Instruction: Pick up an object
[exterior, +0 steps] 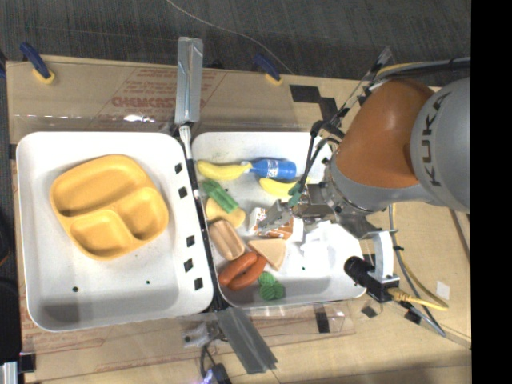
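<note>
While the grey arm [400, 146] with its orange band reached in from the right, its gripper [282, 214] hung low over the middle of the right bin [240, 141], among a heap of toy food. Whether the claw was spread or clenched could not be told from this slant, since the wrist and its cables covered much of it, and nothing could be seen clearly between its tips. Just beneath and beside it lay a small orange and white packet [278, 229], possibly touching the claw. A yellow banana [224, 170] lay near the bin's far wall, with a blue bottle [274, 168] just beside it and a second yellow banana [277, 187] close under the bottle. Along the left side sat a green vegetable [222, 196], then a tan hot dog bun [226, 238], and nearer the front a red sausage [241, 270], a wedge of bread [270, 252] and a green broccoli piece [271, 289]. The left bin [32, 238] held a yellow divided tray [109, 205], lying flat and well apart from the arm.
</note>
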Controlling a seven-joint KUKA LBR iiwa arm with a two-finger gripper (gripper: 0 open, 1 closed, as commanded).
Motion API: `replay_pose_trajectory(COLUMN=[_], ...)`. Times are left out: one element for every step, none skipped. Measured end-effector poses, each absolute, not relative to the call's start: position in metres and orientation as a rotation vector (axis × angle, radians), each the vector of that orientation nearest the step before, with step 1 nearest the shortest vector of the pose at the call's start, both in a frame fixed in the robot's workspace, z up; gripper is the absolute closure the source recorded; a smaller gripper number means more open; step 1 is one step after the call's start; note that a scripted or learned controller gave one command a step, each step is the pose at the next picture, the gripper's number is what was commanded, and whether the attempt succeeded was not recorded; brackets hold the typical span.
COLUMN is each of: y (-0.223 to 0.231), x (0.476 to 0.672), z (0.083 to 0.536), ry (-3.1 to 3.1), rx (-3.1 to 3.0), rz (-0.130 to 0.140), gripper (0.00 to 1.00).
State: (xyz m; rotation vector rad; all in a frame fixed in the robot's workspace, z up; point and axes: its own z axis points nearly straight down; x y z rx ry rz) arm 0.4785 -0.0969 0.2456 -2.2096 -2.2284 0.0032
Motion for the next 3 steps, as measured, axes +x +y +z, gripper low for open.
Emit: replay_pose_trajectory(y=[-0.128, -0.16, -0.181], x=[0.537, 0.59, 0.601], z=[0.192, 0.092, 0.112], ry=[-2.257, -2.294, -2.43], rx=[-2.177, -2.148, -1.991], rz=[0.009, 0.002, 0.001], gripper=[0.0, 0.0, 0.0])
